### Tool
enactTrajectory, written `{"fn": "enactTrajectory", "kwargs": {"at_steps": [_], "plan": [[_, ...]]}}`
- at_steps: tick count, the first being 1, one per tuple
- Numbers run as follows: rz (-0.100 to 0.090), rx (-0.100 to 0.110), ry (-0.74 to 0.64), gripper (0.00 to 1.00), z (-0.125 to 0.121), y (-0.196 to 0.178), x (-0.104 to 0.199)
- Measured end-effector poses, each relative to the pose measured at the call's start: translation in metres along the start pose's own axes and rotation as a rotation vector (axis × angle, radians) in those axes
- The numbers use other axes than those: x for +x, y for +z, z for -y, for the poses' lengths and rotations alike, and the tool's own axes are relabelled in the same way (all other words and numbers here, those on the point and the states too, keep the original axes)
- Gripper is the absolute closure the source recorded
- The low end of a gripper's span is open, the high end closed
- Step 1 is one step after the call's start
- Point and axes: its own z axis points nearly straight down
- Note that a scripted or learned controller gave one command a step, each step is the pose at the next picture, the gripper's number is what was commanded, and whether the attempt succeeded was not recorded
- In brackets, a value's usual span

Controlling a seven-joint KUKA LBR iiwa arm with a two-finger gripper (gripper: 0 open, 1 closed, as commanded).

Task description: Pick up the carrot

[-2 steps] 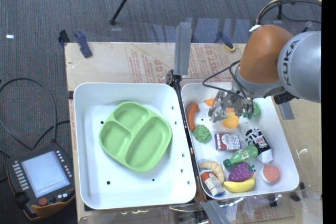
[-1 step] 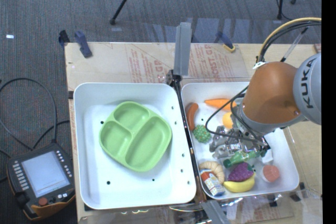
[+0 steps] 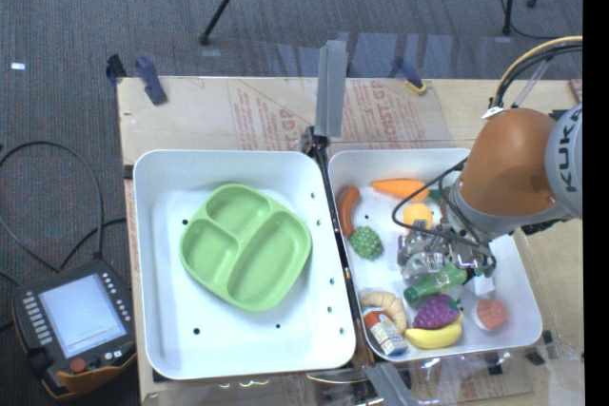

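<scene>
My pincer (image 3: 433,254) hangs low in the right bin (image 3: 519,276), over the green bottle (image 3: 438,281); I cannot tell its state. The carrot (image 3: 398,188) lies near the bin's far wall, apart from it.

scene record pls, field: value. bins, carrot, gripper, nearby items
left bin: holds a green divided plate
right bin: holds toy food
carrot: orange, lying near the right bin's far wall, not held
gripper: over the middle of the right bin, nearer the camera than the carrot; finger state unclear
near gripper: green bottle, broccoli, purple grapes
near edge of right bin: banana, croissant
task status: carrot not yet picked up
</scene>
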Motion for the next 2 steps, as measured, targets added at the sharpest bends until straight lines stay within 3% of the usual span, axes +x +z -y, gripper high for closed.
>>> {"fn": "enactTrajectory", "kwargs": {"at_steps": [1,2], "plan": [[-0.006,0.000,0.000,0.00,0.000,0.004,0.002],[-0.004,0.002,0.178,0.00,0.030,0.004,-0.081]]}}
